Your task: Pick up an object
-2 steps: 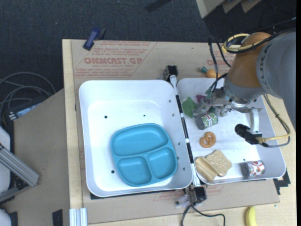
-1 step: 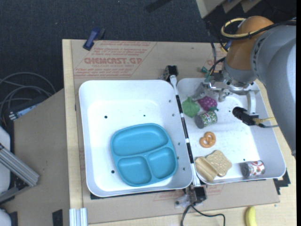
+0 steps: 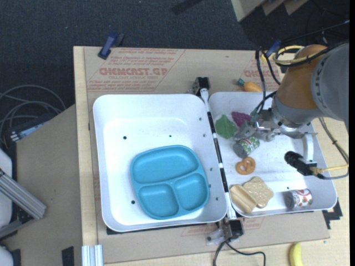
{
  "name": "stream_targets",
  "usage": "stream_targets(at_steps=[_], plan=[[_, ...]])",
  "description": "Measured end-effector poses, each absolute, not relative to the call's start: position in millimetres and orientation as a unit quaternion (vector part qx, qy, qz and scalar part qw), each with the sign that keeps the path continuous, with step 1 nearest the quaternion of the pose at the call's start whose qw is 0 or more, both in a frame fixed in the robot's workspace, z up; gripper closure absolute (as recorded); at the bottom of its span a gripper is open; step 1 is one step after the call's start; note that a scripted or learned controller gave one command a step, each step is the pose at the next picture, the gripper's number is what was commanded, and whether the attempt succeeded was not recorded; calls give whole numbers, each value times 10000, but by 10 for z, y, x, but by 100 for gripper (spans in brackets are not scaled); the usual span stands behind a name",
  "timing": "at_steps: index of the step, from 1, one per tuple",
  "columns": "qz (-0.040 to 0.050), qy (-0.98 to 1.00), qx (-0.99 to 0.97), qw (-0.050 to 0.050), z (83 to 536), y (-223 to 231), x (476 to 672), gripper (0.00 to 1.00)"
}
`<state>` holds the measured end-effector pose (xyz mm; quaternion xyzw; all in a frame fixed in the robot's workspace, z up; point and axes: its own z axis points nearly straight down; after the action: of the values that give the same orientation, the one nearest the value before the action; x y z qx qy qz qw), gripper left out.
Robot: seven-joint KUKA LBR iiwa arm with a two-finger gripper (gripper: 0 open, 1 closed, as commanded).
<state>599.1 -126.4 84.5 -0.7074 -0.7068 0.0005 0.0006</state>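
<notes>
My own arm [image 3: 327,82] covers the far right corner of the right bin [image 3: 274,168], so whatever lies under it is hidden from me. My end effector [image 3: 250,131] hangs low over the bin's left half, and from this slant I cannot tell whether it is wide or narrow. Its tip is just above a small green-and-silver can [image 3: 247,146]; the two look close enough to touch, but I cannot make out a grip. A purple piece [image 3: 241,117] is partly covered by my end effector, and I cannot name its shape. Beside it, against the bin's left wall, lies a green piece [image 3: 224,127], leaf-like and blurred. An orange thing [image 3: 252,86] on the surface [image 3: 83,148] beyond the bin is too small to identify, and a yellow thing [image 3: 295,254] is cut off at the bottom edge.

The right bin holds everything I could pick. Below the can is a pretzel [image 3: 245,165], apart from it. Nearer the front wall a tan roll [image 3: 239,198] and a pale speckled cracker [image 3: 259,190] lie touching, the cracker overlapping the roll. A small red-and-white can [image 3: 300,198] lies on its side in the front right corner, well apart from them.

The left bin [image 3: 144,115] holds one blue divided plate [image 3: 169,180], flat, in the front half, with three compartments showing bare.
</notes>
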Motion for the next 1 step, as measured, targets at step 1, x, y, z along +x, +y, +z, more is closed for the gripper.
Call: stream_targets(at_steps=[1], plan=[[3,-7069,-7073,5,842,-1107,5220,0]])
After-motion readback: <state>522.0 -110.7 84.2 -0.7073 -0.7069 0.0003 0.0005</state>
